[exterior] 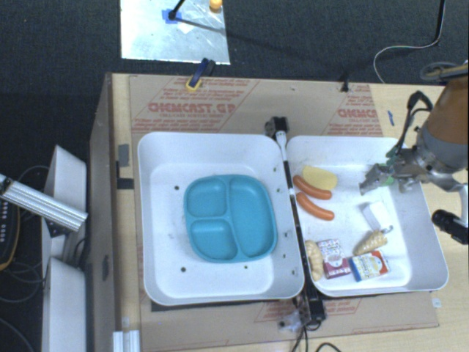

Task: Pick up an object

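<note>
From my remote station, I see the grey two-finger gripper [372,180] hovering over the right white bin [432,248], its fingers spread wide and holding nothing. Below lie 2 orange sausages [314,199], a yellow block [320,177] and a small white box [376,215].

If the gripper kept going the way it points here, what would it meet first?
The gripper points left across the right bin. Most likely it would first meet the yellow block, with the two sausages just beyond; its height is unclear, so it might pass over.
</note>
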Robot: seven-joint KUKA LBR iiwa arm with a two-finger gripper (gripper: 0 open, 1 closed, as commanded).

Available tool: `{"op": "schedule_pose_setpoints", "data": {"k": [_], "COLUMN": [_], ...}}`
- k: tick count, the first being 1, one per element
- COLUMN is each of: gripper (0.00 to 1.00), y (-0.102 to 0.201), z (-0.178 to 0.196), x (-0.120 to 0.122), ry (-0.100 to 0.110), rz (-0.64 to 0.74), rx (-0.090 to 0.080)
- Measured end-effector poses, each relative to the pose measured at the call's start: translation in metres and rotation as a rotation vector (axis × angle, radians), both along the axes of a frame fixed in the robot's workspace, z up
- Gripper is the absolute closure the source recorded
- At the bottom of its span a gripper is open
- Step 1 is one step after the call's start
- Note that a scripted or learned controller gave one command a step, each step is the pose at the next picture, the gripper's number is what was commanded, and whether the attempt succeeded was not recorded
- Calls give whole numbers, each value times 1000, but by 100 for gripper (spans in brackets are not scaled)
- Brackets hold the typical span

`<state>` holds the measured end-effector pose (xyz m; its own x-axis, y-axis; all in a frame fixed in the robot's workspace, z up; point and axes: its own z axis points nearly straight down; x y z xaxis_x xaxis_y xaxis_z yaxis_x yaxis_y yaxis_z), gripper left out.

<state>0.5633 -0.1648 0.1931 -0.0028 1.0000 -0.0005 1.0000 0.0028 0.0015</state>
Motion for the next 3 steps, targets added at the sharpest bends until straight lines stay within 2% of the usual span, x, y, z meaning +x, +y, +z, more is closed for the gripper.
{"op": "schedule_pose_setpoints", "data": {"k": [1, 2, 3], "gripper": [0, 0, 0], "y": [54, 75, 76], "z": [-60, -103, -107], "x": [51, 53, 33], "ry": [1, -7, -4], "rz": [2, 1, -1], "rx": [2, -1, -1]}}
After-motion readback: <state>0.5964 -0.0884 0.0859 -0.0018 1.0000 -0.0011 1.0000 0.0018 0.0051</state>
